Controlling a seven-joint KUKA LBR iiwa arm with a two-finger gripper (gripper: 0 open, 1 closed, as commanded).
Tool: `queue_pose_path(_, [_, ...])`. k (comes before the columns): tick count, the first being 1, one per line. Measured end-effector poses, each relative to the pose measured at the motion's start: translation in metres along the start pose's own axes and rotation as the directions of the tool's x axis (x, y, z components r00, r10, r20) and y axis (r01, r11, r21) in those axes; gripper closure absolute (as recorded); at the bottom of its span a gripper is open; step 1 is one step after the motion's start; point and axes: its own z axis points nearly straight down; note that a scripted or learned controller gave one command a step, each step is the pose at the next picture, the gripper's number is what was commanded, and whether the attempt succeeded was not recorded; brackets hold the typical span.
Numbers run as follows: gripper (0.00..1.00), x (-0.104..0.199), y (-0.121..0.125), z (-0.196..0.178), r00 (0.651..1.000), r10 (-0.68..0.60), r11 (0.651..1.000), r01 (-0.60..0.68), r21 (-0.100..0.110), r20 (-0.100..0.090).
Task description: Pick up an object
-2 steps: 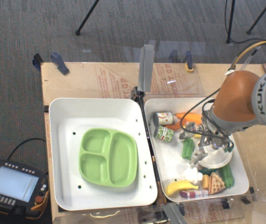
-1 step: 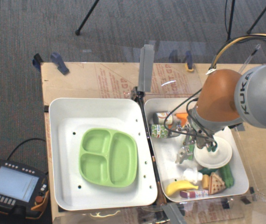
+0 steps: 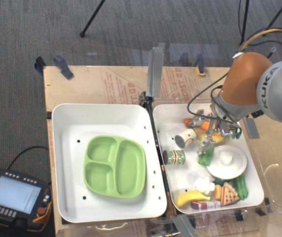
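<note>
My gripper [image 3: 211, 134] hangs low over the back of the right bin [image 3: 166, 116], under the orange wrist band. Just below it lie a green toy [image 3: 206, 156] and a yellow piece [image 3: 216, 138], and an orange piece [image 3: 205, 125] sits behind it. To its left a white cup [image 3: 185, 138] lies on its side, with a green can [image 3: 174, 157] nearer the front. A white plate [image 3: 227, 163] rests to the gripper's front right. I see nothing lifted off the bin floor.
At the right bin's front lie a banana [image 3: 192, 197], a pizza slice [image 3: 228, 195], a green vegetable [image 3: 240, 186], a white lump [image 3: 205, 185] and a small carton [image 3: 206, 206]. The left bin [image 3: 66, 127] holds a green divided tray [image 3: 115, 166].
</note>
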Motion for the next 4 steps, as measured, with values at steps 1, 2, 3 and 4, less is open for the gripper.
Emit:
queue_pose_path(1, [1.00, -0.003, 0.002, -0.012, 1.000, -0.005, 1.000, 0.005, 0.001, 0.007])
queue_pose_path(2, [1.00, -0.005, 0.007, -0.139, 0.992, 0.125, 0.992, -0.125, 0.002, 0.020])
queue_pose_path(3, [1.00, 0.050, 0.083, 0.000, 0.998, 0.066, 0.998, -0.066, 0.001, 0.000])
queue_pose_path(4, [0.00, 0.049, 0.084, -0.001, 0.998, 0.064, 0.998, -0.064, 0.001, 0.002])
